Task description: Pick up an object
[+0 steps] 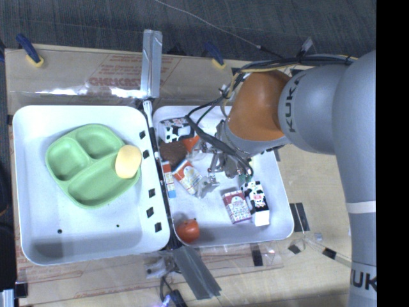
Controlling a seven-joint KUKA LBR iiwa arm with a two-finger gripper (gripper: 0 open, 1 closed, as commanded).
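Plate of green plastic with three compartments (89,164) lies in the left white bin (38,235), a yellow oval object (128,162) on its right edge. In the right white bin (281,219), a red tomato-like ball (187,229) sits near; a red-and-white packet (186,176) and small cartons (248,204) lie around the gripper (220,170). Whether its claw is apart or together, I cannot tell.

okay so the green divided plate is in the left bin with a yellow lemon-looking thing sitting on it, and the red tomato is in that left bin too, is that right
Not quite. The camera view shows the red tomato in the right bin, at its near left corner, not in the left bin. The rest holds: the green divided plate lies in the left bin with the yellow object resting on its right edge.
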